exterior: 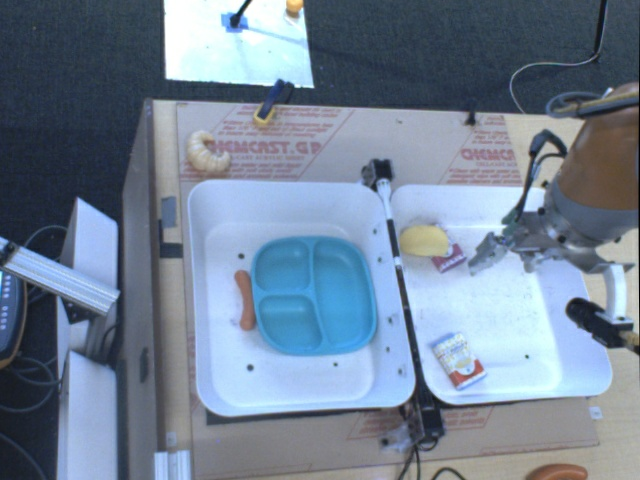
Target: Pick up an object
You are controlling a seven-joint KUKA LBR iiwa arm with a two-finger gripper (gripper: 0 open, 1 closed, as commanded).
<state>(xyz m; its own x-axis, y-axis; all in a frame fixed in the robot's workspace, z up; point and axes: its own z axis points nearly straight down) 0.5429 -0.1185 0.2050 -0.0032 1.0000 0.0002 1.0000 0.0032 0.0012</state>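
Two white bins sit side by side on the bench: the left bin point(215, 368) and the right bin point(560, 373). All places below are given relative to the right bin.

Inside it, near its left wall toward the far end, lies a yellow lemon-like fruit point(424, 240), w/ a small red packet point(450, 259) touching its right side. Near the bin's front left part lies a small carton point(459, 359), orange and white, flat on the floor, tilted a bit. The bin's middle floor shows scattered specks.

The gripper point(487, 256) hangs over the far middle of the right bin, just right of the red packet and apart from the fruit. Arm comes in from the bin's right side; orange band sits above the bin's far right corner. Nothing shows betw. the fingers; how far they're spread, can't tell, too small and blurred.

Left of the right bin, in the left bin, a blue divided tray point(313, 294) lies in the middle, w/ a hot-dog sausage point(245, 300) just beside the tray's left edge.
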